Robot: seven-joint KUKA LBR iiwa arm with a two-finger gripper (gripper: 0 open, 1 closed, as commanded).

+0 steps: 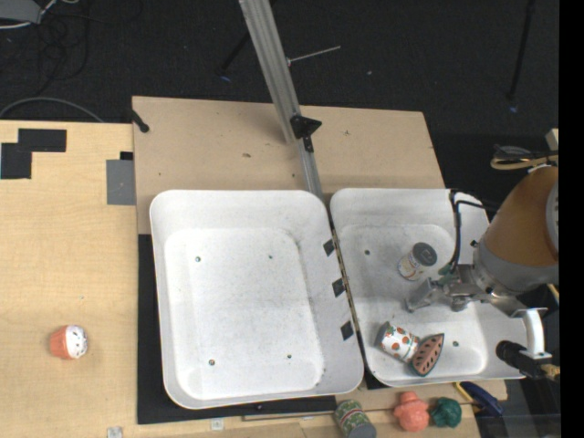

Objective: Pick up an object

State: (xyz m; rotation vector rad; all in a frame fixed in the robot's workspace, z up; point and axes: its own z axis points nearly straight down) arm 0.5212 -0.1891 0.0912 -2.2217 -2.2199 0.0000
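Observation:
Three objects lie in the right bin (383,217). A small grey round jar (419,259) stands near its middle. A white cup with red dots (398,340) lies on its side near the front, touching a brown and red ribbed piece (428,354) on its right. My gripper (431,294) hangs low over the right bin, just below and to the right of the jar and above the cup. The grey and orange arm (520,235) comes in from the right. I see nothing held in the gripper.
The left bin (182,210) sits beside the right one. An orange and white ball (68,342) rests on the wooden table at far left. In front of the bins lie a dark can (351,418), a pink toy (411,411) and a green toy (445,412). A metal rail (278,71) slants in from the back.

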